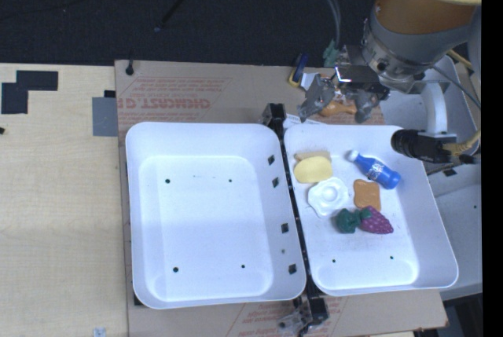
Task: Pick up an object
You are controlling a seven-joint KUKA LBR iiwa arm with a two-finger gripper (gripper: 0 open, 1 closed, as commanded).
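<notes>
While an orange-brown object (339, 107) sits between the spread fingers of the gripper (343, 105), it hangs above the far rim of the right bin (424, 249); the object appears caught between the two fingers, though its exact shape is hard to make out. Below and nearer the camera, the other items lie in that bin's far half: a yellow potato-like piece (313, 168), a white fried egg (328, 196) just beneath it, a blue bottle (376, 170) to the right, a tan cracker-like piece (366, 193), a dark green vegetable (346, 221) and a purple bunch of grapes (376, 221) touching it. The left bin (141, 170) lies beside it on the bench (55, 210).
</notes>
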